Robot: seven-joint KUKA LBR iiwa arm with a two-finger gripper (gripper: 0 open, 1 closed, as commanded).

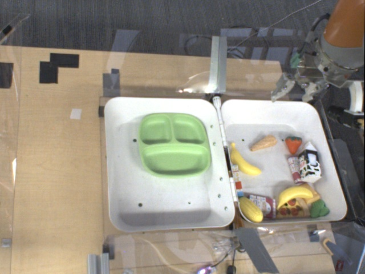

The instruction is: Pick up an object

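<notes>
- Small toy foods are lying in the right shallow white bin (319, 124): a yellow plastic banana (244, 161) near its 9 o'clock wall, a tan bread-like piece (263, 143) just toward 1 o'clock from it, and an orange carrot-like piece (293, 145) at 3 o'clock of that.
- The grey two-finger gripper (295, 89) is hovering over the bin's 12 o'clock rim, fingers apart, gripping nothing.
- A green sectioned plastic plate (173, 144) is resting in the left white bin (122, 204).
- Both bins are sitting on the light wooden worktop (51, 153).

Dark grey carpet floor (142, 7), light wooden bench (51, 170), black markers (57, 66)
</notes>
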